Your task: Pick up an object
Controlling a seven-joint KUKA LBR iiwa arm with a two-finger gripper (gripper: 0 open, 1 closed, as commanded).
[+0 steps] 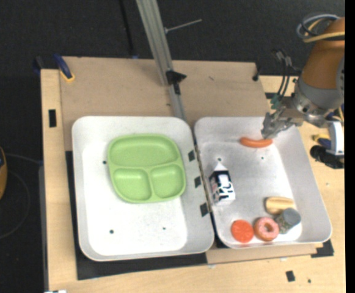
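In the right bin (305,163) an orange-red sausage (256,142) lies near the far edge. My gripper (271,129) hangs just above and to the right of the sausage's right end. A small black-and-white carton (222,185) stands near the bin's left wall. At the near right corner sit an orange disc (242,231), a pink donut (266,228), a tan bread piece (278,204) and a grey lump (289,218).
The left bin (91,224) holds a green divided plate (145,167). A grey metal post (159,44) rises behind the bins. The arm's orange band (321,60) is at the far right, with cables beside it.
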